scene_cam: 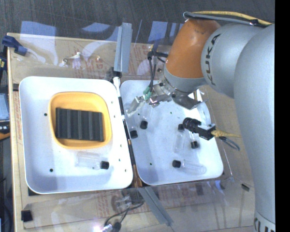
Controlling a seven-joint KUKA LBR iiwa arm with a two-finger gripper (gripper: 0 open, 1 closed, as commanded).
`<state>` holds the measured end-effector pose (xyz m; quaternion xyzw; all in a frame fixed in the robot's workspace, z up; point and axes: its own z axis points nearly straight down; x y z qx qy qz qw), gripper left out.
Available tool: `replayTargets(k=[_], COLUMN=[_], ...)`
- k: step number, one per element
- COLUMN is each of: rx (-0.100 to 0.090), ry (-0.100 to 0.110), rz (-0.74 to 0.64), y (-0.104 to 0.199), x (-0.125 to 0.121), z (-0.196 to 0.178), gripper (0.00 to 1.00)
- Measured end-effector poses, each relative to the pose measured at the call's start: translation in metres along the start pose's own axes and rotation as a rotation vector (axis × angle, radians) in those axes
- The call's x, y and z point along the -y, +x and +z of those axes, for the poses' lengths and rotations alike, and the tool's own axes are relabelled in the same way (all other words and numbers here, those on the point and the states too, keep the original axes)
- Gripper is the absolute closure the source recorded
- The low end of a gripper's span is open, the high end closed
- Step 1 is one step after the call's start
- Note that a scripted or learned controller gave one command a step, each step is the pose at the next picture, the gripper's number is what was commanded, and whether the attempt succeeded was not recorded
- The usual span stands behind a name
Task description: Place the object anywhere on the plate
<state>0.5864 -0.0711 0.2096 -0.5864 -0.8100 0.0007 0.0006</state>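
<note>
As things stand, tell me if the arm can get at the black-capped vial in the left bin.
Probably yes. The vial lies alone on the left bin's floor, just below the yellow plate, nothing over it. The gripper is over the right bin and would have to cross the divider.

You are looking at two shallow white plastic bins, the left bin [34,129] and the right bin [159,170], both showing plain glossy white with small dark dots. In the left one, a rounded yellow plate [79,100] is showing a dark grey ribbed rectangular insert [80,124] striped with darker grooves. Clear plastic vials with black caps [193,167] are lying pale against the white. The big arm [241,66] is showing smooth grey with a wide orange band [193,42] and dark lettering. The bench [63,57] underneath is showing tan, patterned with faint reddish print.
</note>
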Motion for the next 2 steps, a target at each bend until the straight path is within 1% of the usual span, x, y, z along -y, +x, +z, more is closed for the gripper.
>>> replayTargets(k=[1,2], rx=[0.000,0.000], ry=[-0.002,0.002], rz=[-0.076,-0.076], y=[0.091,0.093], x=[-0.001,-0.001], z=[-0.047,-0.036], gripper=[0.00,0.00])
